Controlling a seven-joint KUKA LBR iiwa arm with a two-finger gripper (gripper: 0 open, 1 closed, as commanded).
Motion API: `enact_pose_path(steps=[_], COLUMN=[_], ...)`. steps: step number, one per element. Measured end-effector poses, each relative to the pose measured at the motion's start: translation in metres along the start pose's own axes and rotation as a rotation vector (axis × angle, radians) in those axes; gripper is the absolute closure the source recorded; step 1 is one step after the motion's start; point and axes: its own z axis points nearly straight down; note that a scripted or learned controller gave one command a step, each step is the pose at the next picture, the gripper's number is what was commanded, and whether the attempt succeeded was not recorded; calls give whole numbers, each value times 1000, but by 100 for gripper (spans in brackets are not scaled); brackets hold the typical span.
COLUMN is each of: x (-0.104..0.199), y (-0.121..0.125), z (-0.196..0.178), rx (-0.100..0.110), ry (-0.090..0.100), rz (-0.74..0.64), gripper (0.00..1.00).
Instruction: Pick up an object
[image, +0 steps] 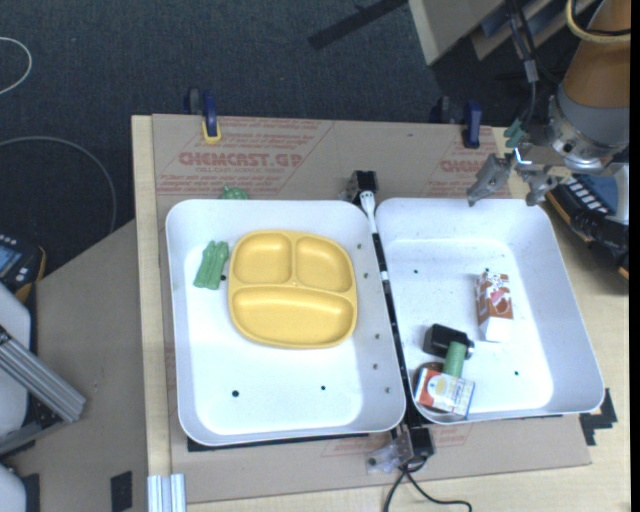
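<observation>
My gripper (511, 186) hangs above the far edge of the right bin (560, 300), its fingers spread open with nothing between them. In the right bin lie a red and white carton (494, 305), a black block (441, 340) with a green cylinder (455, 358) against it, and a red, white and blue packet (443, 391) at the near rim. The left bin (190, 350) holds a yellow divided plate (293, 288) and a green leafy toy (211, 265) to the left of the plate. All the objects lie well in front of the gripper.
The bins sit side by side on a brown board (300, 150) held by blue clamps (209, 115) at the back. A small green piece (233, 193) lies on the board behind the left bin. Cables and black gear (590, 215) crowd the right edge by the arm.
</observation>
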Motion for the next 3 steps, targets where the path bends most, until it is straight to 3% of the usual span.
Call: enact_pose_path(steps=[1,2,3], x=[-29,-75,-73], y=[-75,-70,-68], z=[148,173,160], rx=[18,-1,-8], ry=[4,4,-1], rz=[6,5,1], gripper=[0,0,100])
